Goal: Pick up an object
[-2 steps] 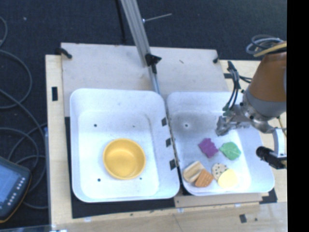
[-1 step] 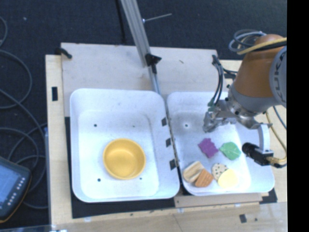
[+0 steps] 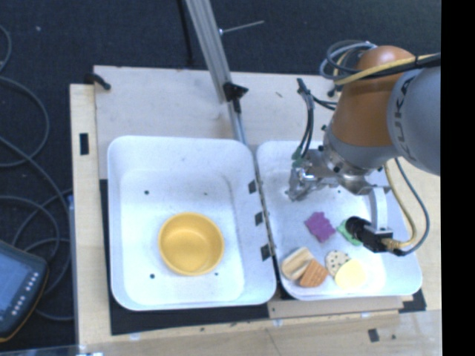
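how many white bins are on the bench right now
2. The left bin holds a yellow bowl. The right bin lies beside it, under the arm, holding several small objects, among them a purple block.

arm (image 3: pixel 415 117): grey, orange band | cables: yellow, grey | pincer (image 3: pixel 299 186): metallic

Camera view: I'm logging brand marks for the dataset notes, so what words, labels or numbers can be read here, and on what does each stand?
"KU": dark letters on the grey arm at the right edge, running vertically and cut off by the frame, so the rest cannot be read.
Tablet screen at lower left: marks too small and blurred to read.
No readable text on the white bins, the yellow bowl or the small objects.
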Robot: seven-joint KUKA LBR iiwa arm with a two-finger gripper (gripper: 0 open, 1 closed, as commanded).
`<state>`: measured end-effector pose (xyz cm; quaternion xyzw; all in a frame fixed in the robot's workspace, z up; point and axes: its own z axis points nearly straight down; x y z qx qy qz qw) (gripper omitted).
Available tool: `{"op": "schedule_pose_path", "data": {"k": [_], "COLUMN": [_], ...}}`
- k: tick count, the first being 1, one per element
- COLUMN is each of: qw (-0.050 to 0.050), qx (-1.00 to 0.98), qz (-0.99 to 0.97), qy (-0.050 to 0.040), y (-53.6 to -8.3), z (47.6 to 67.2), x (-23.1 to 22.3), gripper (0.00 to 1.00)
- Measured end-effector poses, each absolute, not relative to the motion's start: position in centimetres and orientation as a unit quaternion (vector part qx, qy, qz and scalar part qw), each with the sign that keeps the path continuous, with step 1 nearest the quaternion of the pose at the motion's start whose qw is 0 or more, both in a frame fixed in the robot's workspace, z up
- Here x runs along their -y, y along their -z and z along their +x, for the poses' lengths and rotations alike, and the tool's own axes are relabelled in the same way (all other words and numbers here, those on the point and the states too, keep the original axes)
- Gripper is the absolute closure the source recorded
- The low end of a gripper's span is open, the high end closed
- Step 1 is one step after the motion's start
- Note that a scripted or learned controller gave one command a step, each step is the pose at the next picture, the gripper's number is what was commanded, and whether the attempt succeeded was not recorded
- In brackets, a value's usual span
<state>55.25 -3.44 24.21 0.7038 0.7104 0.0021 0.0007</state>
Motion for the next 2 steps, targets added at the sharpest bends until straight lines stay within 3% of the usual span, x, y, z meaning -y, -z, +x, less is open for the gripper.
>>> {"op": "schedule_pose_path", "data": {"k": [2], "qw": [0.0], "qx": [-0.71], "qz": [0.704], "qy": [-0.0012], "y": [-25.4], "z": [55.5], "x": [-7.0], "gripper": [1.0]}}
